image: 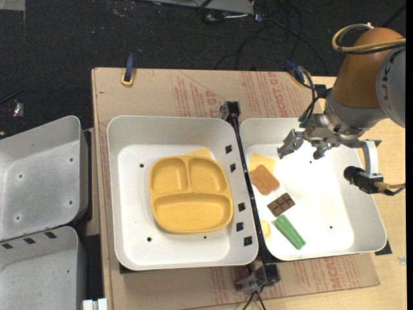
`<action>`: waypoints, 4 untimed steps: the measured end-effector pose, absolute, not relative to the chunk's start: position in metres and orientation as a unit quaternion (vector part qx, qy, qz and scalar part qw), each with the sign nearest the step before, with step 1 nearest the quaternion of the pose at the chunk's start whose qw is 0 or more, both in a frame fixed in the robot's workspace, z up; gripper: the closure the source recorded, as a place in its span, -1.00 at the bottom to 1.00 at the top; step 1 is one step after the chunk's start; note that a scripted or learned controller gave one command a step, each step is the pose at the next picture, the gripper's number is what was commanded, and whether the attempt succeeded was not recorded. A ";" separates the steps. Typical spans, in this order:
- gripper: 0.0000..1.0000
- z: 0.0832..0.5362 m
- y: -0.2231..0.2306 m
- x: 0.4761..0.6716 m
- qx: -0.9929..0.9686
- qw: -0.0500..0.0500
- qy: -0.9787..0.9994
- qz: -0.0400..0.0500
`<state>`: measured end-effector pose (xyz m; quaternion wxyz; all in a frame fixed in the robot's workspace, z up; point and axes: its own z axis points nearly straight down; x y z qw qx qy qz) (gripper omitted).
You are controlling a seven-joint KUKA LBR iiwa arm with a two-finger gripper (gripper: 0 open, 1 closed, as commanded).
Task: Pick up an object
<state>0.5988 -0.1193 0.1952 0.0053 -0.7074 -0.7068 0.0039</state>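
Gripper [304, 144] hovers over the right bin [335, 237].
Fingers spread wide, holding nothing; green block [288, 231] lies below.

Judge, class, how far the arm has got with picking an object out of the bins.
Done: the claw is over the right bin. In hand: nothing shows between its fingers, which look spread. Left: the whole grasp and lift. The brown slab, dark chocolate piece and green stick all lie on the bin floor, and the yellow tray sits in the left bin.
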 end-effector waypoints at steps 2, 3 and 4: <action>-1.00 0.139 -0.121 0.605 -0.707 0.001 -0.707 0.001; -1.00 0.090 -0.121 0.605 -0.708 0.000 -0.706 0.000; 1.00 0.104 -0.121 0.607 -0.708 -0.002 -0.707 -0.002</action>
